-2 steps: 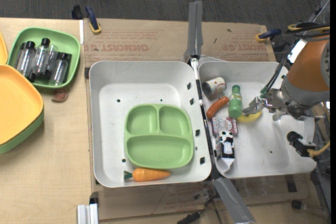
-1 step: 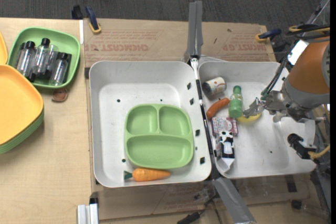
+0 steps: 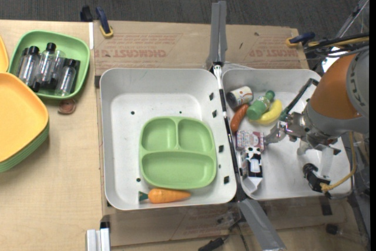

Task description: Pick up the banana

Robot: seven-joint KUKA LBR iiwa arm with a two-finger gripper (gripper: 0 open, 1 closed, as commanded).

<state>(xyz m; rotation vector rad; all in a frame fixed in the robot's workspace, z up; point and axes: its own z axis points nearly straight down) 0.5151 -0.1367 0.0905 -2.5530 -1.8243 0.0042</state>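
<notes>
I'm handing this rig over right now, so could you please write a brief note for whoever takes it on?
Gripper: low over the right bin, just below the banana; whether its fingers are open or shut can't be told, and nothing shows between them.
Banana: in the right bin's upper left part, against a green bottle, with a small can and an orange carrot close by.
Left bin: holds a green divided plate and another carrot.
Done: the arm has reached the banana's area.
Left: grasp and lift the banana.
</notes>
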